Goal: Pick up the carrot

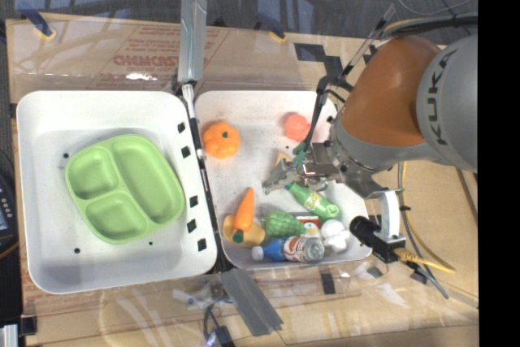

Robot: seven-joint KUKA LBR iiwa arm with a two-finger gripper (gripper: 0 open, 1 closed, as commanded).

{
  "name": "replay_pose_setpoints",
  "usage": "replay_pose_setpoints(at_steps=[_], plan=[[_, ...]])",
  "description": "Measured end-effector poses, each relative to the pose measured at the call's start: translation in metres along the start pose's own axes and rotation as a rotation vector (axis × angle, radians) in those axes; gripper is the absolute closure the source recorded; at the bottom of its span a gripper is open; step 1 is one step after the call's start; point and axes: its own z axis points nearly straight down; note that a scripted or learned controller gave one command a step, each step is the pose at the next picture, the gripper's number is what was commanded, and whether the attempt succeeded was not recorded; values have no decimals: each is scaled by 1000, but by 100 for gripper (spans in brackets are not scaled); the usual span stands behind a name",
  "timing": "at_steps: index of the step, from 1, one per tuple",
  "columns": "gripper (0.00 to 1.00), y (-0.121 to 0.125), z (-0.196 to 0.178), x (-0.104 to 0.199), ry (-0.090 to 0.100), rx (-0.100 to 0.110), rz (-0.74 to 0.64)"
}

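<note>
The carrot (244, 210) is orange and tapered. It lies in the right bin (260, 111) near the front left, its tip pointing up and its thick end against a yellow toy (249, 236). My gripper (280, 172) hangs over the middle of this bin, up and to the right of the carrot and apart from it. The fingers point left, stand open, and have nothing between them. The grey arm with its orange band (390, 97) covers the bin's right side.
An orange pumpkin toy (221, 140) and a pink-red toy (296, 124) lie at the bin's back. A green bottle (314, 200), a green bumpy toy (283, 223) and a red-labelled bottle (294, 249) crowd the front. The left bin (41, 134) holds a green divided plate (123, 187).
</note>
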Motion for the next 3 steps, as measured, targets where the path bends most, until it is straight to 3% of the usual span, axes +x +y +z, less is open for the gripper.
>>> replay_pose_setpoints(at_steps=[1, 2, 3], plan=[[0, 45, 149, 7, 0, 1, -94], [100, 44, 140, 6, -1, 3, -97], [100, 75, 36, 55, 0, -3, -68]])
